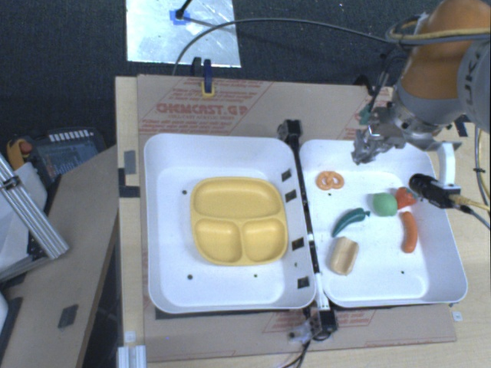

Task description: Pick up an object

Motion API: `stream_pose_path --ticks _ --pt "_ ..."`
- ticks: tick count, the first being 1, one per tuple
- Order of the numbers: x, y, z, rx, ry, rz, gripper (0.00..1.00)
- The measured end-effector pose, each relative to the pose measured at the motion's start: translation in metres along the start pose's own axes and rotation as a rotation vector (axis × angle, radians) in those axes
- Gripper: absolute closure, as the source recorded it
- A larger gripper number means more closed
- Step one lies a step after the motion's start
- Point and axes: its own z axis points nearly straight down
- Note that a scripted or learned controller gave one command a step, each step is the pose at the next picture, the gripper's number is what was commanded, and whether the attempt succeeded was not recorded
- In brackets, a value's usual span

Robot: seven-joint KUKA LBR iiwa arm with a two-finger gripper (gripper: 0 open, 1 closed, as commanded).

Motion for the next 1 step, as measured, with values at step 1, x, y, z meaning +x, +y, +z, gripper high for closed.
stream_pose_path --ticks 1 --pt "0.0517 -0.0194 0.015 0.002 0.001 -0.002 1.0"
